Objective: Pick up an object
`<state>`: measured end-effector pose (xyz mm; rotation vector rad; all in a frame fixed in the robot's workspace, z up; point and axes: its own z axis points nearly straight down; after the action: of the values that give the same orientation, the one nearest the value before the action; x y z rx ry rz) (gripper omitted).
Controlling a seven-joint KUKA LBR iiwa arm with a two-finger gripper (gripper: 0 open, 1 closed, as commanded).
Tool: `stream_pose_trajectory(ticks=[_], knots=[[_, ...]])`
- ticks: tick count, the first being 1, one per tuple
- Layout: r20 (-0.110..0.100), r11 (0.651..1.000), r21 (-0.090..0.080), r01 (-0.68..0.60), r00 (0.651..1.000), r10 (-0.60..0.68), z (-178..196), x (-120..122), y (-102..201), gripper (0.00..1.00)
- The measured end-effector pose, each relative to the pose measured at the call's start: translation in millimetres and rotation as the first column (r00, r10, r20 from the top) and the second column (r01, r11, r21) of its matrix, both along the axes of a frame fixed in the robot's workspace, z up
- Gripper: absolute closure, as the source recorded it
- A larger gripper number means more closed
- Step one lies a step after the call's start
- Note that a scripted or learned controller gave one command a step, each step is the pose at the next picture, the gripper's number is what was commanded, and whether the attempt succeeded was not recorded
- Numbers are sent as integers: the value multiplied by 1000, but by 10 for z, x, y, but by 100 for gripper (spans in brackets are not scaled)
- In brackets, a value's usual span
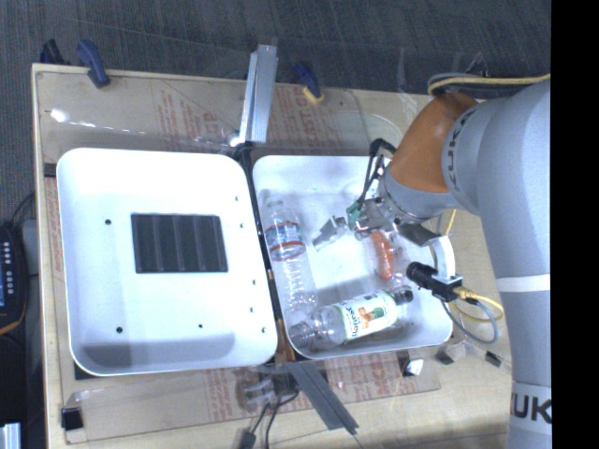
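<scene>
A grey KUKA arm with an orange wrist band is reaching in over the right white bin, its end effector hovering low above the bin floor; whether it is open or closed cannot be told from this angle, and nothing is visibly caught in it. Just beyond the end effector, toward the bin divider, a small grey metallic-looking piece is lying on the floor, while close under the wrist an orange, carrot-like object is resting, partly masked by cabling. Farther off, a clear plastic water bottle with a red label is lying lengthwise along the divider, and a second clear bottle with a green-and-orange label and dark cap is lying across the bin's near wall, the two nearly meeting at their ends. Both bottles are looking empty and so probably light, yet thin-walled, glossy and round, apt to roll or squirt out of a pinch; taking one across its labelled middle would likely be the surest hold. The orange object is appearing slimmer, easier to span across its narrow width. The left bin, well away from the end effector, is showing a dark ribbed rectangle on its floor, and the surface is carrying both.
</scene>
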<state>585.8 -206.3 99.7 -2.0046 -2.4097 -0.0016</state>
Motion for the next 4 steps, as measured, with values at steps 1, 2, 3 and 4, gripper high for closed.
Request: stream_pose_trajectory(ticks=[1,2,3,4], knots=[[4,996,-5,-86,996,87,572,146,-43,0],[1,988,-4,-157,988,157,539,-90,-26,0],[5,981,-6,-194,981,194,871,-58,-37,0],[3,968,-4,-253,968,253,799,-15,-22,0]])
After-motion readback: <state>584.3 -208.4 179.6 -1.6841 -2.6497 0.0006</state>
